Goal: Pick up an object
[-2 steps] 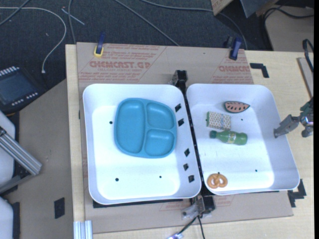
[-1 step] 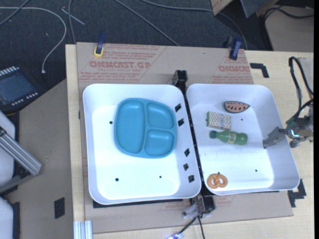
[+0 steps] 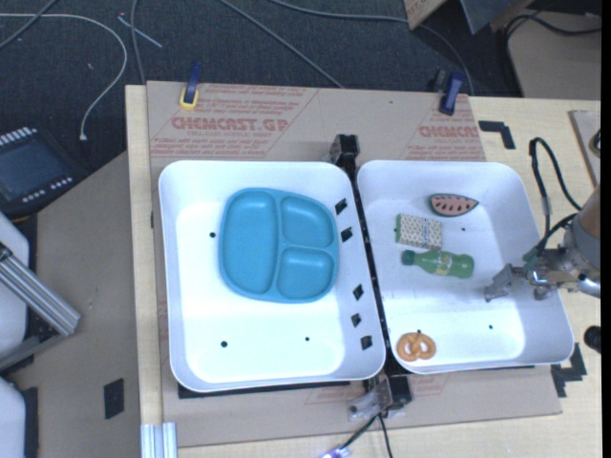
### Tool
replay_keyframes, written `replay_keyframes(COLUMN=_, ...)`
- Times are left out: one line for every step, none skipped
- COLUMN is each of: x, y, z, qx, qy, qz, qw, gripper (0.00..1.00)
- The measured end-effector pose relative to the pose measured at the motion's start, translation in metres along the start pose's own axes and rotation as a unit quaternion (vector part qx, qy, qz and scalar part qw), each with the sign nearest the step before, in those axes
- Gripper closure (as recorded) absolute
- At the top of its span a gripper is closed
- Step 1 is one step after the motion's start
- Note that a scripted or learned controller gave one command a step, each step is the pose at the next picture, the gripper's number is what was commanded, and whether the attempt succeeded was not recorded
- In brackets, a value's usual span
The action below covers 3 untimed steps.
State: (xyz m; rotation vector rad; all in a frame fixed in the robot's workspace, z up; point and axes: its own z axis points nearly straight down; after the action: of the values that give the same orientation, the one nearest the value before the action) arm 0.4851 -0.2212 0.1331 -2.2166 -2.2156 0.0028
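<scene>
The right bin (image 3: 535,346) holds a watermelon slice toy (image 3: 452,204) at the back. A small patterned packet (image 3: 418,229) lies in front of it. A green bottle (image 3: 439,262) lies on its side just below the packet. A pretzel (image 3: 416,347) sits at the bin's front left corner. My gripper (image 3: 513,281) hangs low over the right side of this bin, to the right of the bottle and apart from it. I see nothing held in it.
The left bin (image 3: 191,351) holds a blue divided plate (image 3: 279,244). A black divider with clips (image 3: 355,256) runs between the bins. A black cable (image 3: 546,175) loops along the right bin's far right rim.
</scene>
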Motion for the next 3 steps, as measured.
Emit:
replay_keyframes(x=0.004, y=0.001, z=0.050, qx=-0.001, qy=0.003, qz=-0.002, qw=1.0000, gripper=0.00)
replay_keyframes(x=0.002, y=0.001, z=0.037, qx=-0.003, qy=0.000, qz=-0.001, qw=1.0000, gripper=1.00)
replay_keyframes(x=0.001, y=0.000, z=-0.005, qx=-0.005, qy=-0.003, qz=0.000, qw=1.0000, gripper=1.00)
